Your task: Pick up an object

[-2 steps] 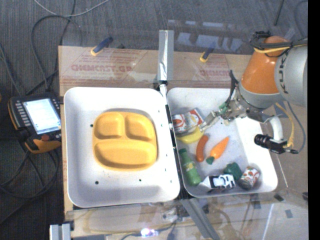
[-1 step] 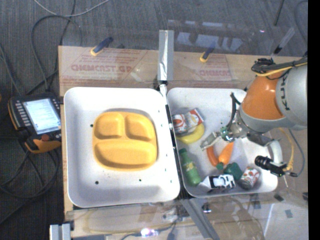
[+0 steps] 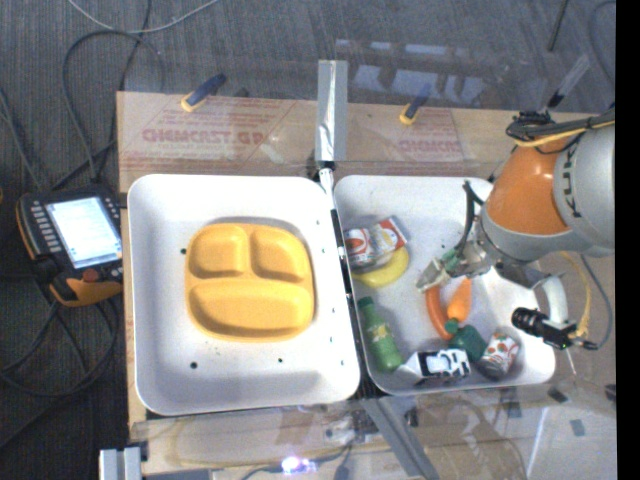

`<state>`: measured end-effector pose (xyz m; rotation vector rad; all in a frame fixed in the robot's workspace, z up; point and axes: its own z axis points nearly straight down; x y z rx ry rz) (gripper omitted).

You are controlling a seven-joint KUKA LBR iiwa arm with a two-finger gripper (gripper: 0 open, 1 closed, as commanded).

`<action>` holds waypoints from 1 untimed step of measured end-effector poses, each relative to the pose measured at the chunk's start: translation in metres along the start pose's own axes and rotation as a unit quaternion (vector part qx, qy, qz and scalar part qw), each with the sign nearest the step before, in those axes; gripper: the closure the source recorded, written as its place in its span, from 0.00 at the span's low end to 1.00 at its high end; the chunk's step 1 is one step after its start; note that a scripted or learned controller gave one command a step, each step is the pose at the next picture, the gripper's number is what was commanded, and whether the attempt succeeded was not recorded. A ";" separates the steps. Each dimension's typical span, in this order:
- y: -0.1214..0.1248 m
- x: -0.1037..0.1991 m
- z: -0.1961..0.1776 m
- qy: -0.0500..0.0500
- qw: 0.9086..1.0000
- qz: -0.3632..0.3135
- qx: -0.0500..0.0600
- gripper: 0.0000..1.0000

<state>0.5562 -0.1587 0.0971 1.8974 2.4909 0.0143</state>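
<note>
Seen from above, the left bin (image 3: 145,268) holds one thing, a yellow tray (image 3: 250,280) with three compartments, lying flat near the bin's middle with bare white floor on all four sides of it. The right bin (image 3: 430,193) is crowded along its near half: a red-and-white packet (image 3: 375,240) lies against a banana (image 3: 388,268) close to the divider between the bins; a green bottle (image 3: 379,334) lies just below them, near the left wall; a black-and-white toy (image 3: 442,364) sits by the near rim, touching a dark green piece (image 3: 466,340); a small can (image 3: 500,353) rests in the near right corner. A carrot (image 3: 437,310) and a second orange piece (image 3: 459,298) lie side by side, tilted, in the middle of this bin. The gripper (image 3: 447,268) hangs right over the upper ends of these two, at the end of the arm (image 3: 535,203), which covers the bin's right rim. Whether the jaws are spread or pressed together I cannot tell; nothing is visibly pinched between them. The far part of the right bin, above the packet, is open floor. A handheld screen (image 3: 75,230) lies off the bench to the left.
</note>
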 end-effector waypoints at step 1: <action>0.036 0.055 -0.112 0.003 0.998 -0.055 0.009 1.00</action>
